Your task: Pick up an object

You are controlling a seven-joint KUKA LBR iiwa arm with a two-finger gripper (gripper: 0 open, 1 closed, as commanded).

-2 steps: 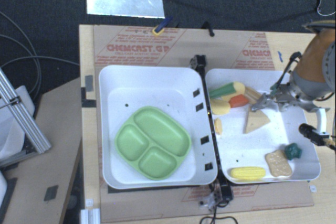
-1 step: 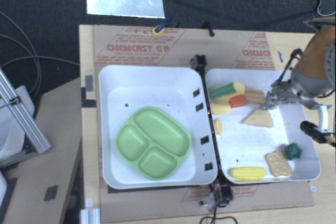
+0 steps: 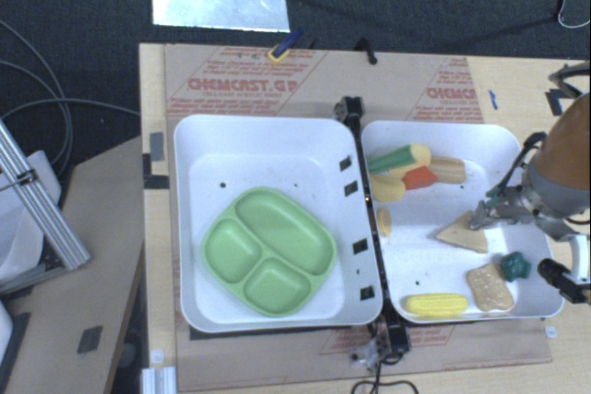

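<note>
Arm (image 3: pixel 565 166): grey with an orange band, reaching in from the right edge over the right bin.
Jaws (image 3: pixel 482 219): low in the right bin, at the upper right corner of the tan wedge; whether they are released or clenched cannot be told from this view, and nothing is seen between them.
Tan wedge (image 3: pixel 463 237): a flat triangular piece on the floor of the right bin, just below and left of the jaws, its near corner touching or almost touching them.
Right bin (image 3: pixel 506 141): shallow and white, on the bench, touching the left bin along a black clipped seam.
Toy food, upper group: a green piece (image 3: pixel 391 159), a yellow piece (image 3: pixel 388 189), a red piece (image 3: pixel 418 178) and a tan roll (image 3: pixel 447 169), clustered near the bin's upper left, well apart from the jaws.
Corn cob (image 3: pixel 436 304): yellow, lying along the bin's lower wall.
Cracker (image 3: pixel 489 287): tan, beside the corn, below the wedge.
Teal piece (image 3: pixel 514 267): small, just right of the cracker.
Left bin (image 3: pixel 268 136): white, holding a green divided plate (image 3: pixel 268 249) with three compartments.
Bench (image 3: pixel 314 74): covered with printed cardboard.
</note>
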